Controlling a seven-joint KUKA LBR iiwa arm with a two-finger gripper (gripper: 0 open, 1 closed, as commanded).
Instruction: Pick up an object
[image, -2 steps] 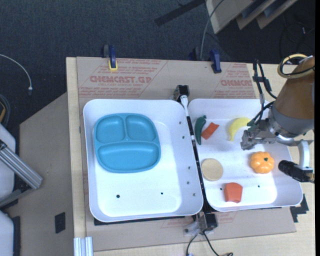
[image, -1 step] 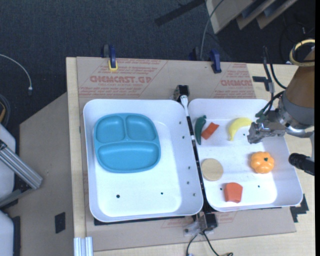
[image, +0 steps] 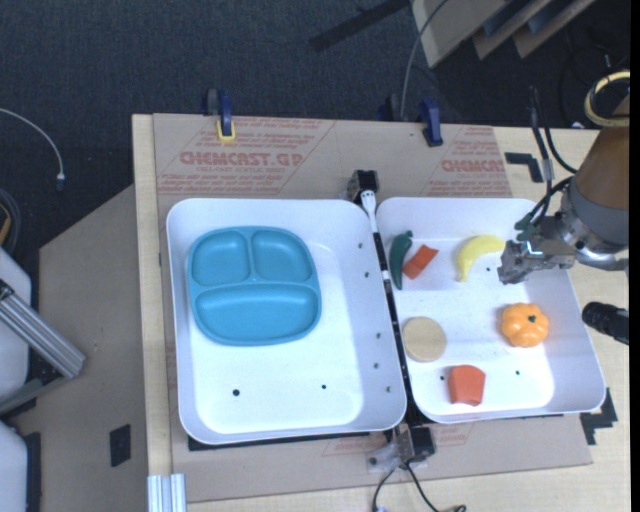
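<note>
The right bin (image: 570, 300) holds a yellow banana (image: 477, 254), an orange pumpkin (image: 524, 325), a red-orange block (image: 466, 385), a tan round disc (image: 424, 338), and a carrot-like piece (image: 419, 260) beside a green piece (image: 400, 250). My gripper (image: 520, 262) hangs over the right bin's upper right part, just right of the banana and above the pumpkin. Nothing shows between its fingers.
The left bin (image: 340, 340) carries a blue divided plate (image: 255, 284). The two bins meet along a centre rim with a black clip (image: 363, 186) at its far end. Blue clamps (image: 224, 110) hold the cardboard base at the back edge.
</note>
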